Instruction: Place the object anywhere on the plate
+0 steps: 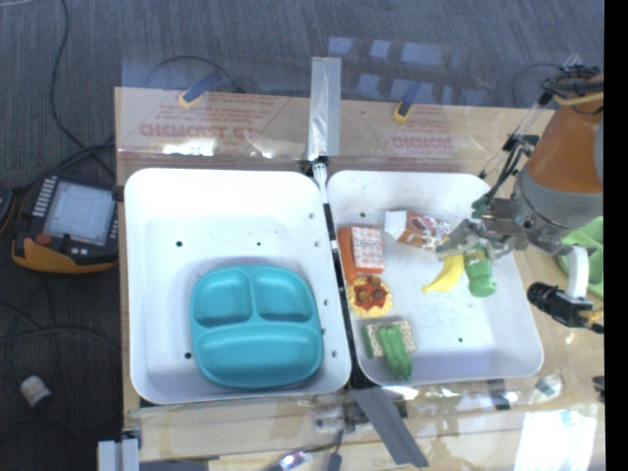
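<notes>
A teal plate [257, 324] with three compartments lies in the left bin [157, 214], toward its front. My gripper [474, 236] hangs over the right bin [510, 346], near its right side. Directly under and beside it are a yellow banana [444, 276] and a green bottle-like toy [481, 278]. Just left of the gripper lies a white and red packet [417, 229]. The arm's grey wrist and orange band [569, 155] rise to the right.
Along the right bin's left side lie an orange box [366, 248], a round red and yellow piece [370, 293] and a green vegetable pack [392, 344]. A handheld controller [69, 224] rests on the floor at the left.
</notes>
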Robot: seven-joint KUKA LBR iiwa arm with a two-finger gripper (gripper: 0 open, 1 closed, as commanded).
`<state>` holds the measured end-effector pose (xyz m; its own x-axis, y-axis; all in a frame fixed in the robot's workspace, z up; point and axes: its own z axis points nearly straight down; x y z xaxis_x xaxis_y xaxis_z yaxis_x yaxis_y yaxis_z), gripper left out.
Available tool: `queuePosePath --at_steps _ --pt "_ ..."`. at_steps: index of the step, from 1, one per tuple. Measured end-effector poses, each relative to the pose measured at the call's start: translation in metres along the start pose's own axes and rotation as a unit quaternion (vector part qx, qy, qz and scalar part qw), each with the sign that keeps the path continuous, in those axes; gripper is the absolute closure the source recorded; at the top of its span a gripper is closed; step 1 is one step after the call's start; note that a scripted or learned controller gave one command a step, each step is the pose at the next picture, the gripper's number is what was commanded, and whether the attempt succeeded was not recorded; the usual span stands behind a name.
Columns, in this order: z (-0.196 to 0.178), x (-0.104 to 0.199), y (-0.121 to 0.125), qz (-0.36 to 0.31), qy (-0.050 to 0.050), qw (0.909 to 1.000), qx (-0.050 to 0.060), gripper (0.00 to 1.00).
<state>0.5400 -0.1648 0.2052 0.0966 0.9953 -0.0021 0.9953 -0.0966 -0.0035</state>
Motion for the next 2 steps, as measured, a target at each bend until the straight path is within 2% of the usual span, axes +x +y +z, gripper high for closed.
queuePosePath --at_steps 1,2 --pt "0.023 0.077 -0.012 -0.128 0.002 0.9918 0.000 1.00" --pt "-0.071 0.109 -0.043 -0.225 0.001 0.9745 -0.001 1.00"
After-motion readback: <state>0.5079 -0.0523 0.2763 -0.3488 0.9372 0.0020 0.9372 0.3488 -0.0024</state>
